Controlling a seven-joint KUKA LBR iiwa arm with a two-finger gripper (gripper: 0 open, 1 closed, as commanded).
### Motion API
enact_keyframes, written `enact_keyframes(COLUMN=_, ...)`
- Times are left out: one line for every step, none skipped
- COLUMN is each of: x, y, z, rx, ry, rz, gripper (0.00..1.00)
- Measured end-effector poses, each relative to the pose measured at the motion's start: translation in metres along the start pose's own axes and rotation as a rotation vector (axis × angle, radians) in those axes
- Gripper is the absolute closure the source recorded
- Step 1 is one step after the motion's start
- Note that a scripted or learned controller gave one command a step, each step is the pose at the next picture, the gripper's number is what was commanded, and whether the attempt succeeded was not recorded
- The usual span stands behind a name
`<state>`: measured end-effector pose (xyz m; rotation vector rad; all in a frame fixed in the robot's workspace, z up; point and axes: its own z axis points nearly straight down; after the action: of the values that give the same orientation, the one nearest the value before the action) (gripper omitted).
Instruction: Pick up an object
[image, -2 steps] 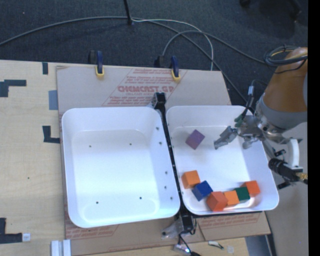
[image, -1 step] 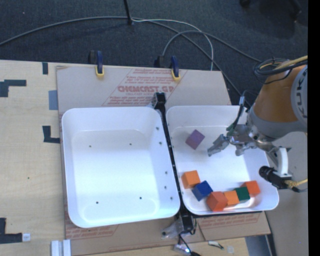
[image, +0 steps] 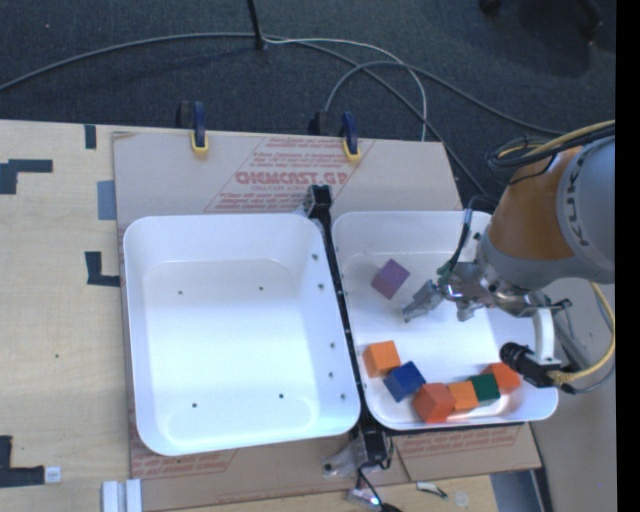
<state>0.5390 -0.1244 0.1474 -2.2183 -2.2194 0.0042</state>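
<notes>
Bench (image: 60, 300) of pale wood-look board carries a brown cardboard sheet (image: 290, 165) with red print, held at its far edge by two blue-and-yellow clamps (image: 199, 128). On the sheet stand two shallow white bins of smooth plastic with rounded corners, side by side, touching along a black joint. The left bin (image: 135, 330) shows only small dark dots in its floor. The right bin (image: 430, 228) holds the loose blocks and receives the grey arm (image: 560, 225), orange-banded. The hand (image: 440, 300) hangs low over the bin's middle, fingers spread apart, nothing between them; one fingertip lies just beside the purple cube (image: 390, 278), contact not discernible. Along the near wall sit an orange block (image: 381, 356), a blue block (image: 404, 380), a red block (image: 433, 401), a second orange block (image: 462, 396), a green block (image: 486, 387) and an orange-red piece (image: 505, 377), closely grouped.
</notes>
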Motion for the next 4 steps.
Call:
enact_keyframes(x=0.001, y=-0.001, z=0.053, rx=0.0, ry=0.0, rz=0.0, gripper=0.0)
enact_keyframes(x=0.0, y=0.0, z=0.04, rx=-0.003, ry=0.0, rz=0.0, gripper=1.0)
enact_keyframes(x=0.0, y=-0.006, z=-0.003, rx=-0.008, ry=-0.001, rz=0.0, gripper=1.0)
enact_keyframes(x=-0.001, y=-0.006, z=-0.045, rx=-0.007, ry=-0.001, rz=0.0, gripper=1.0)
